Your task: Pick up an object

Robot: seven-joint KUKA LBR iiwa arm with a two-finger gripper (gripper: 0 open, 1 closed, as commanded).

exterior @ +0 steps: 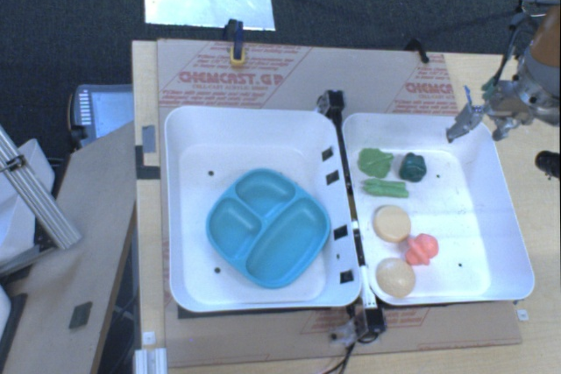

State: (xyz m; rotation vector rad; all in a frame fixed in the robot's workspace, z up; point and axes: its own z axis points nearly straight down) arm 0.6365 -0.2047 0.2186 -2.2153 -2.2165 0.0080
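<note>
The right bin point(491, 215) holds several toy foods: a green leafy piece point(375, 160), a dark green round piece point(413, 166), a green bean-like piece point(385, 187), a tan disc point(392, 223), a pink piece point(422, 249) and a pale round piece point(394, 278). My gripper point(479, 124) hangs over the bin's far right corner, above and right of the dark green piece. Its two fingers point(461, 125) are spread apart with nothing between them.
The left bin point(188, 144) holds a blue divided plate point(267, 226). A black divider with clips point(342, 188) runs between the bins. A cardboard sheet point(368, 74) lies under both. A yellow clamp point(237, 44) sits at the back edge.
</note>
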